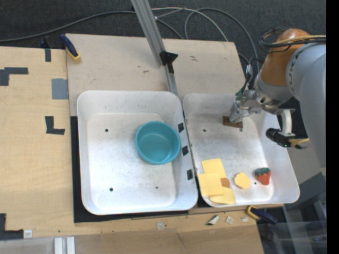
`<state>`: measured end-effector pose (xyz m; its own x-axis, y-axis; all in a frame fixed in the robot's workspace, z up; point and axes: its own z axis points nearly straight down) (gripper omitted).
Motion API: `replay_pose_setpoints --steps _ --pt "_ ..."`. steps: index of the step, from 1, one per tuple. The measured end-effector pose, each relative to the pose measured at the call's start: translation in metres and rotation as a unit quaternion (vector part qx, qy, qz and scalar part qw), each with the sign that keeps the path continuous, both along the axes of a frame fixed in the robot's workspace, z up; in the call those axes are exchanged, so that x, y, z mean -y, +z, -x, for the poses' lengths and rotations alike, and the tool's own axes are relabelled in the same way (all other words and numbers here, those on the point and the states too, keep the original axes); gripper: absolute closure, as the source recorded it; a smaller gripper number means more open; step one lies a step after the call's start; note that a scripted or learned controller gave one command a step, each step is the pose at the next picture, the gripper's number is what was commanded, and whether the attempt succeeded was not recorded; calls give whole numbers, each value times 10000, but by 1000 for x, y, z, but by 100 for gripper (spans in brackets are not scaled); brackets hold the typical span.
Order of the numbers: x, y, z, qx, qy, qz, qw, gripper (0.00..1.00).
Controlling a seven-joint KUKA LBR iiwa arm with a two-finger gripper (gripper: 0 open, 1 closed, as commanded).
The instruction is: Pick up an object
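At the far left the wooden bench (32, 157) carries several dark tape marks (53, 125), and a blue-and-yellow clamp (70, 46) sits on the corner of the paler board behind the bins. The left bin (98, 115) holds a teal bowl (157, 142), upright and a little right of the bin's middle, well apart from the walls. A grey metal post (151, 30) slants down from the top of the view to the seam between the two bins, with a small black bracket on it. The right bin (204, 110) has its loose items gathered along the near edge: a stack of flat yellow pieces (214, 181) overlapping each other, a small brown block (225, 182) touching them, a round yellow piece (242, 181) just beside that, and a red item with a green top (263, 175) near the bin's right wall. Farther back in the same bin lies a small dark brown piece (231, 121), and the gripper (239, 116) is right down at it, its tip covering the piece's right end. Whether the claw is spread or closed, or has any grip on the brown piece, cannot be told from this angle. The grey arm with its orange band (283, 52) comes in from the right edge, with black cables looping behind it.
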<state>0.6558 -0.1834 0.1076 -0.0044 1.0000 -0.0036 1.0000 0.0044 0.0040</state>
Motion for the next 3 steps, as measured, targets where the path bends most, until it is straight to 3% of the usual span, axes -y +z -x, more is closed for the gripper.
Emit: replay_pose_setpoints --steps 2,3 --pt "5 124 -8 7 -14 -8 10000 100" --pt "4 178 1 5 -14 -10 10000 100"
